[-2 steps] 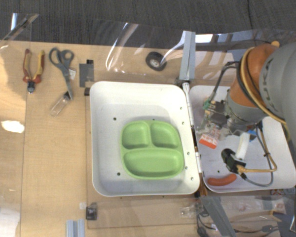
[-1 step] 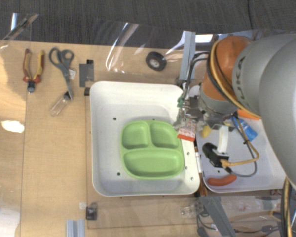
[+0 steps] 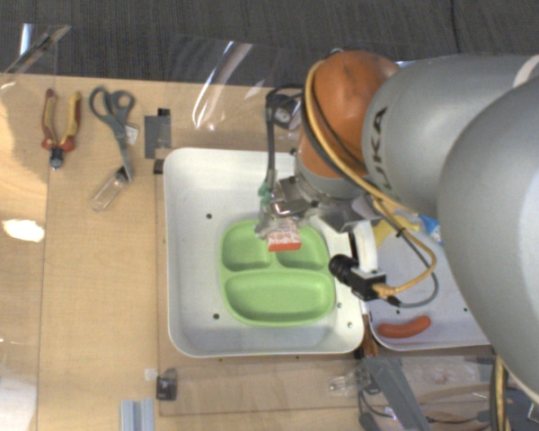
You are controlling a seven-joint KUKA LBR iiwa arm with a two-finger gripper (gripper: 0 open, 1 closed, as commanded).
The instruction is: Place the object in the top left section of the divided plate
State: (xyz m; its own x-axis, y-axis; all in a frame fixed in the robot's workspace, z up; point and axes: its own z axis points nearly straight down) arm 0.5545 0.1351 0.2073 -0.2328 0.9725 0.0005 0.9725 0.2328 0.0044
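Closest to my camera, the big grey arm (image 3: 467, 178) fills the right side of the view, its orange band (image 3: 341, 88) sitting above the wrist as it reaches in over the bench. Below that band the pincer (image 3: 278, 212) hangs over the left white bin (image 3: 193, 241), right above the green divided plate (image 3: 274, 285).

At the pincer's tip I see a small red and white object (image 3: 284, 236). It looks like a flat packet or box, white on top with a red strip along its lower edge. Its long axis seems to run roughly left to right across my view, though it is small and I would not swear to which end is which. It sits over the ridge that separates the two upper sections of the plate, just right of the top left section. I cannot tell whether it rests on the plate or hangs just above it.

As for the pincer itself, I cannot tell how far apart its tips are, nor whether they truly clamp the object or merely touch its top; the wrist hides that.

In the right white bin (image 3: 449, 335) lies a red sausage-shaped thing (image 3: 402, 328), near the front edge, partly under the arm. A yellow cable (image 3: 413, 281) loops off the wrist above it.

On the wooden bench (image 3: 72, 285) to the far left I see red-handled pliers (image 3: 57, 126) and, beside them, grey scissors (image 3: 117, 124).
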